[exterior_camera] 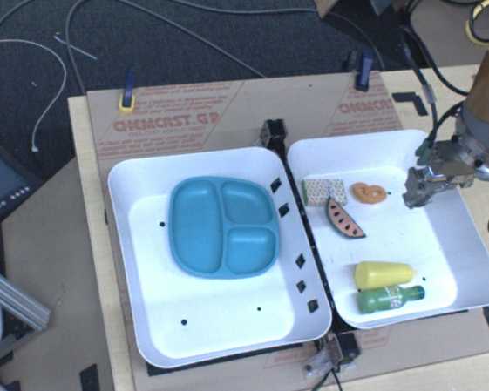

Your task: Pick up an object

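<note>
We see two white bins side by side: the left bin (145,245) bears a blue sectioned plate (224,226), the right bin (442,238) holds the small things. The arm (487,132) reaches in from the right, and its gripper (421,186) hangs over the upper right part of the right bin, with nothing between its fingers that we can make out; whether they stand apart or closed we cannot tell. Next in size come a yellow piece (381,273) and a green bottle (390,297), lying just beside each other near the front wall. Then a speckled block (323,190) by the divider, a watermelon slice (344,219) just below it, and last a small pretzel (369,193) – the thing nearest the gripper, though apart from it

We judge the step to be the approach – no pick made yet. The next move calls for shifting left over the pretzel, lowering straight, and closing on it without nudging the slice
</note>
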### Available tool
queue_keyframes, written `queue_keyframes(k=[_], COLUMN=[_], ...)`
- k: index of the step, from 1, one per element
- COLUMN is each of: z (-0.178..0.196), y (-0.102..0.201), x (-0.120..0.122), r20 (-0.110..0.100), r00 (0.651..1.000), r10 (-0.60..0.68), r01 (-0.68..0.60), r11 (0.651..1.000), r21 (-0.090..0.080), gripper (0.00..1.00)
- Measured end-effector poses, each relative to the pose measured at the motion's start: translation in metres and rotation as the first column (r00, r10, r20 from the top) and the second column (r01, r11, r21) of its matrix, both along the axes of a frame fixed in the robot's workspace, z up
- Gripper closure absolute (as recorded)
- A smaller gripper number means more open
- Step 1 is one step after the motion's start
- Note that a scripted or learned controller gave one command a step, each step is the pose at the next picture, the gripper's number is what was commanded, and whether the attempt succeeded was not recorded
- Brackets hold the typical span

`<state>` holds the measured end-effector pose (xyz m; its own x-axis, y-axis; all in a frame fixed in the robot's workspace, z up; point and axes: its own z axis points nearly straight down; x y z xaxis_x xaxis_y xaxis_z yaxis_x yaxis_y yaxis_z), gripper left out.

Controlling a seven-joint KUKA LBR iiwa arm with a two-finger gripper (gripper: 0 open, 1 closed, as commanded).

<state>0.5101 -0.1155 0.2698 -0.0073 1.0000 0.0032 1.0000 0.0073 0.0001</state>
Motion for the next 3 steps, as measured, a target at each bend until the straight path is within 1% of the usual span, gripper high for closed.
queue_keyframes(k=[2,3], z=[0.004,-0.017], y=[0.107,0.162], x=[0.002,0.004], r20=[-0.001,-0.005], r00=[1.000,1.000], r10=[-0.001,-0.001], r01=[0.001,0.001], r11=[1.000,1.000], r21=[-0.001,-0.001], gripper=[1.00,1.00])
